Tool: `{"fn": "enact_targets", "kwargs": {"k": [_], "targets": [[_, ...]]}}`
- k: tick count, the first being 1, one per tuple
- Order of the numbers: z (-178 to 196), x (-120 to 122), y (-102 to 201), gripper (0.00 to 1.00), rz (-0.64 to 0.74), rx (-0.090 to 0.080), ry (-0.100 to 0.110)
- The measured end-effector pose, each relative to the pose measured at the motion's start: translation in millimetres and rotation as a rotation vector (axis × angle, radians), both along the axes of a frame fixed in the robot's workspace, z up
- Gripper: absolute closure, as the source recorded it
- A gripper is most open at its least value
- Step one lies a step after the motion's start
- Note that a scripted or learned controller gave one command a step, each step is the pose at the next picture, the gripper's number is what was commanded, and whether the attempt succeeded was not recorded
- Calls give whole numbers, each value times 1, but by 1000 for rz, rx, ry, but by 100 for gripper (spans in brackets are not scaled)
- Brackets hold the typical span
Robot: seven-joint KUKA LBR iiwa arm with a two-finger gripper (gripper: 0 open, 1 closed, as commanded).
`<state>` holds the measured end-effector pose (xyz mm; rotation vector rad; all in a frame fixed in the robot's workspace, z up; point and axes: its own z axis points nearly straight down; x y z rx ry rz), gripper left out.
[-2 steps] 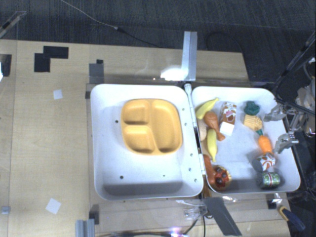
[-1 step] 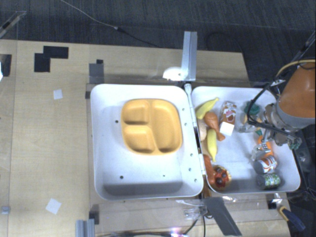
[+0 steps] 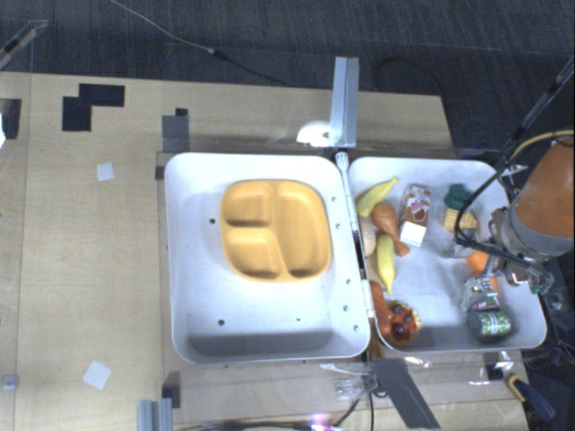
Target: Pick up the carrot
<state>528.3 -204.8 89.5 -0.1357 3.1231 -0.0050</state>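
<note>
Where the arm leans in, carrot (image 3: pixel 477 261) just beside fingers (image 3: pixel 483 287).

Smooth matt plastic tray (image 3: pixel 272 230)

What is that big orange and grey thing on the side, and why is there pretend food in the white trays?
That thing is a robot arm. It reaches in from the right of the picture, and a computer program moves it. At its end is a gripper, like a hand with two fingers, pointing down into the right bin.

The picture comes from a camera fixed above the bench, looking down at a slant.

There are two shallow white bins side by side. The left bin holds a yellow plate with three sections. The right bin holds small toy foods: two bananas, a brown drumstick, a small can, and a little orange piece beside the gripper, which may be the carrot that the robot is supposed to pick up. I cannot tell whether it is holding anything.
</note>
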Motion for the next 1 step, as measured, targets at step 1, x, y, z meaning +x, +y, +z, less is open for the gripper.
{"fn": "enact_targets", "kwargs": {"k": [1], "targets": [[0,15,40,0,-21,0,0]]}}
